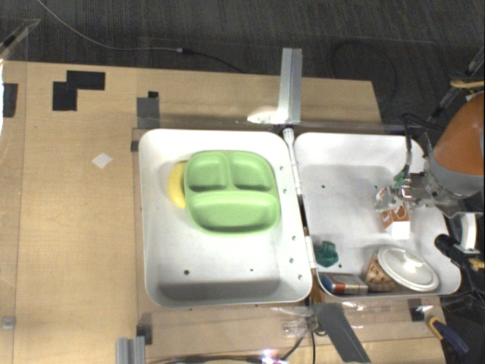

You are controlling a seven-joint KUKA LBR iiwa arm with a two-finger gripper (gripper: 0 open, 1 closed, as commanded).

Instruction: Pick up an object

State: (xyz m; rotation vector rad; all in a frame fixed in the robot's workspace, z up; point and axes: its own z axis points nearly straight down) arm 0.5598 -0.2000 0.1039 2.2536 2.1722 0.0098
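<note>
The gripper [400, 192] sits over the far right part of the right bin [341, 158], reaching in from the right edge, with the arm's [462, 146] orange band and grey wrist behind it. Whether its fingers are open or shut cannot be told; they are lost among metal parts and wiring. Right below them lies a small brown and white packet [395, 218], touching or just under the tip; contact cannot be judged, and nothing is seen clearly lifted. Any print on the packet is too small to read. Nearer in the same bin, a white round lid [409, 270] rests by the near right corner, with a brown lump [379, 275] just left of it. A red and blue pen-like stick [345, 285] lies along the near wall, and a teal object [326, 254] stands just beyond it, close to the divider between the bins. The left bin [167, 271] holds a green divided tray [230, 190] in its far half, upside up, with three compartments. A yellow object [176, 186] peeks out from under the tray's left edge, touching it. Both bins rest on a tan surface [68, 226], which bears black square marks at its far left. No legible writing shows anywhere.
</note>
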